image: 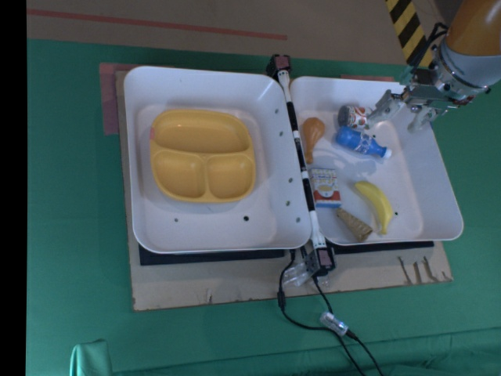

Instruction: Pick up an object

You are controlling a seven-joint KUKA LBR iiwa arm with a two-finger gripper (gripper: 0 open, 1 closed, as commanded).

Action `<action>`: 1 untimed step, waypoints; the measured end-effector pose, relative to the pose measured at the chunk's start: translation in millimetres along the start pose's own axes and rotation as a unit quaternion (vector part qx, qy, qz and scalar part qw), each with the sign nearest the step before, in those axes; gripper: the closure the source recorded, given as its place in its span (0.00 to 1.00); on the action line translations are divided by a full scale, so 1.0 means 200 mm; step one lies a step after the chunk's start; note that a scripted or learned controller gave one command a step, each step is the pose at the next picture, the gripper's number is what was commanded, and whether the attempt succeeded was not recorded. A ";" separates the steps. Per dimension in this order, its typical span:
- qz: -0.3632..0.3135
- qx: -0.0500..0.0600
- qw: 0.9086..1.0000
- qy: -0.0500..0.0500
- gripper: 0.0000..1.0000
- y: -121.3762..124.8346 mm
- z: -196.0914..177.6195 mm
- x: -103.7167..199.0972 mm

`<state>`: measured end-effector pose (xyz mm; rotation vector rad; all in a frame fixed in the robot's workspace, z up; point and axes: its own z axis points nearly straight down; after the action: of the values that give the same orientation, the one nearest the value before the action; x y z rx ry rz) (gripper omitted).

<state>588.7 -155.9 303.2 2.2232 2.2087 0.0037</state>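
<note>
Toys are gathered in the right bin (438,186), which is why the arm (473,30) is reached in over that bin's far right part. The pincer (403,114) is seen hanging there with its fingers spread apart and nothing between them; it is poised above the bin floor, just right of a small can (354,116) and a blue bottle (362,142). The bottle is laid on its side, slanting toward the near right, with the can just beyond its far left end. Either one is judged the likeliest target, since both lie nearest the open fingers, though which is meant cannot be told.

Further left, against the divider (301,163), a drumstick (312,135) is laid, and a small carton (325,187) nearer to the viewer. A banana (376,204) and an ice-cream cone (354,225) are placed at the near side, just beside each other.

The left bin (149,92) is occupied by a yellow divided plate (203,153), set flat. Both bins are borne on cardboard (235,288) over the green counter (70,249).

No object has yet been grasped. A descent beside the bottle is judged to be called for, and a round body lying flat could be expected to roll away from closing fingers.
</note>
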 end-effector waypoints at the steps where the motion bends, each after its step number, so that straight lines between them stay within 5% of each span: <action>1: 0.000 -0.003 1.000 -0.001 0.00 0.07 0.54 -0.03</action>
<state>604.3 -163.2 194.6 2.2191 2.2034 0.0079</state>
